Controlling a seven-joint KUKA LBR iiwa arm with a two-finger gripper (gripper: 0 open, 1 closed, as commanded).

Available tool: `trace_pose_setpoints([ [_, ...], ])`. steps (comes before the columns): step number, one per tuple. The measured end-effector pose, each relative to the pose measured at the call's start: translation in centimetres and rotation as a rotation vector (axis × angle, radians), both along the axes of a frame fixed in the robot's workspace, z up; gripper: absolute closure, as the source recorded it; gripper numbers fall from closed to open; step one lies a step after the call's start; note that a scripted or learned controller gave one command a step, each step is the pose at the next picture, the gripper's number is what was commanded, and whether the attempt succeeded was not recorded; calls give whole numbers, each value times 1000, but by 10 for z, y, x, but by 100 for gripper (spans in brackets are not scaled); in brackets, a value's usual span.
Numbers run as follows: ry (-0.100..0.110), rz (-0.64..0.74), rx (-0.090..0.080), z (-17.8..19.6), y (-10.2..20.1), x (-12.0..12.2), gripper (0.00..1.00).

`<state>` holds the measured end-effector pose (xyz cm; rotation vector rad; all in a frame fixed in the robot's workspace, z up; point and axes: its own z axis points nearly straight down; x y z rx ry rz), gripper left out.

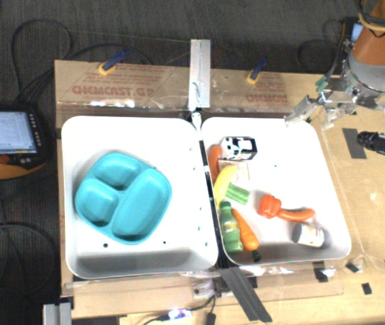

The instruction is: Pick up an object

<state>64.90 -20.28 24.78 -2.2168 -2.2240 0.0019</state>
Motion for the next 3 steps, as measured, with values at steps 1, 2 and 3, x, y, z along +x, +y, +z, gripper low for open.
trace_pose_setpoints([
  [1,2,-105,0,-100,41,-74,0],
  [2,-20,-150,-3,-155,84,-111,0],
  [3,-18,-148,-1,-147,85,-111,100],
])
